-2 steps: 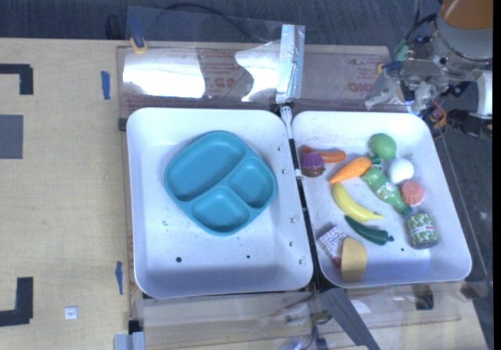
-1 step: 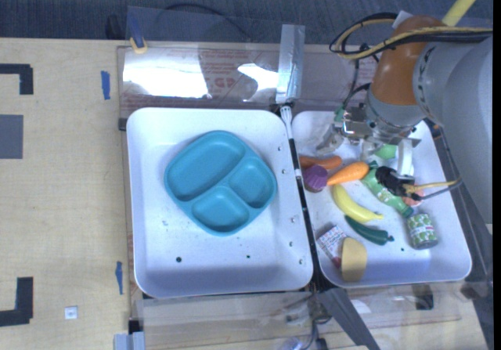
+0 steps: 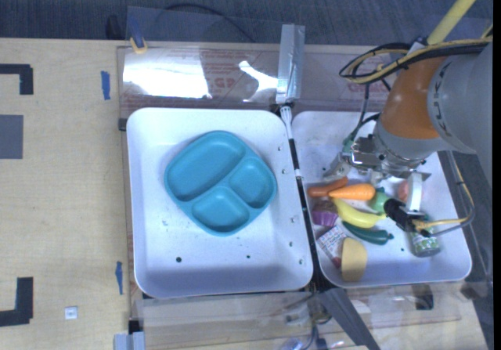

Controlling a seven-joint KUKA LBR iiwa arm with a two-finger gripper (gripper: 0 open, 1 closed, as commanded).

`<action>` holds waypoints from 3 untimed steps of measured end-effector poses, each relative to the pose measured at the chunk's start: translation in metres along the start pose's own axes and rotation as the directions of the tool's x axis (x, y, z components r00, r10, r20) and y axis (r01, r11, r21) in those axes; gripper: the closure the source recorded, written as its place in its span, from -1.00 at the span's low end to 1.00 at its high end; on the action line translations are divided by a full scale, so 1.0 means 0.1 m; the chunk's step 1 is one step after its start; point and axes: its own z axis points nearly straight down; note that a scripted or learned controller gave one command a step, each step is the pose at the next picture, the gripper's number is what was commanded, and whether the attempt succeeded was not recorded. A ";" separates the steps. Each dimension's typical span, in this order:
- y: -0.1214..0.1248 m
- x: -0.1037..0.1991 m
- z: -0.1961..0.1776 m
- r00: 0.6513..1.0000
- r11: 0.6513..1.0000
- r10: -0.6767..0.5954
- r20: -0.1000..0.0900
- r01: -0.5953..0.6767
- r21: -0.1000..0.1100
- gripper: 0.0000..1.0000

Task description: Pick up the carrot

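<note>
Bench with two white bins; carrot [image 3: 353, 193] lies in right bin [image 3: 454, 266], gripper [image 3: 374, 171] just above it, grip state indiscernible.

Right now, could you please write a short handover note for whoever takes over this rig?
End effector: low over the right bin, above the toy pile; its grip state cannot be told.
Carrot: lying in the right bin by the banana, just below the end effector, not visibly lifted.
Blue divided plate: in the left bin.
Done: arm brought over the pile.
Left: grasp the carrot and lift it.
</note>
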 end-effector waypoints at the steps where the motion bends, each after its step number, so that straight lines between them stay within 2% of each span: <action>1: -0.49 -0.48 0.00 0.976 0.976 0.216 -0.001 -0.216 0.000 -1.00; 2: -0.99 -0.49 -0.01 0.966 0.966 0.258 0.000 -0.258 -0.014 -1.00; 3: -1.07 -0.34 -0.01 0.999 0.999 0.037 0.002 -0.037 -0.009 -1.00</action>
